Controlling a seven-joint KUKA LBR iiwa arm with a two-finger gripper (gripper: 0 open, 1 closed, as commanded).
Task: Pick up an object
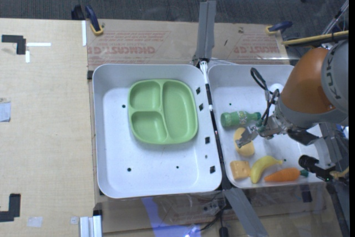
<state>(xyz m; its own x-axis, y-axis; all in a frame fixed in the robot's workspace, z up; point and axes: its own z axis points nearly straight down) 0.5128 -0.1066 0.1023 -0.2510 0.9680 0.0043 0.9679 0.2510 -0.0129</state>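
The arm is a thick, rounded machine, smooth and bulbous like a row of swollen joints. Its widest part is a glossy orange band, domed and catching the light along its top. Beside and below that band the casing is plain grey, with part of a dark letter showing on the shell near the edge. A thin black cable loops out from the wrist and curls back in. The tool at the end is small, made of dull silver metal.

Arm cut off by right edge; hides right bin partly.
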